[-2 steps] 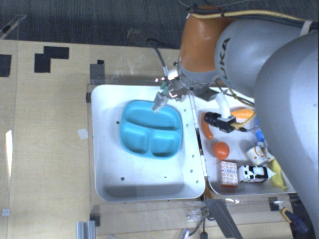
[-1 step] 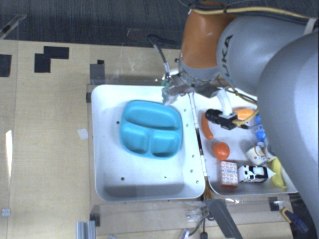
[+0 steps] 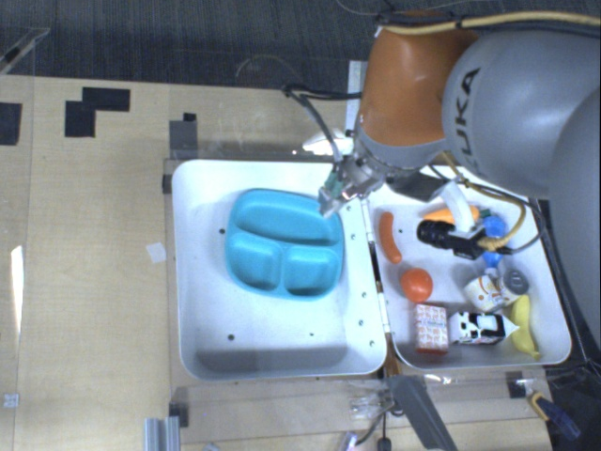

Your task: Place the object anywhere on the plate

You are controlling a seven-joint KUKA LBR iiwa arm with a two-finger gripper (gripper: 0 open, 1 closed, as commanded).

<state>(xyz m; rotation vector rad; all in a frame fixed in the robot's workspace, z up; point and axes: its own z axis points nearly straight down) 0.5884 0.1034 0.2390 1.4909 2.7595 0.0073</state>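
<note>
On pale wood bench, 2 white bins, blue plate

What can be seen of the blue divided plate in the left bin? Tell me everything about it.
The blue divided plate is a light blue, rounded-rectangle tray of smooth, plastic-looking material. Raised ridges split it into three compartments: one long one along the far side and two smaller ones nearer the camera. It lies flat and slightly rotated on the floor of the left white bin, toward the right wall. Nothing lies in its compartments. The gripper hangs over its upper right corner; whether it touches the plate cannot be told.
</note>
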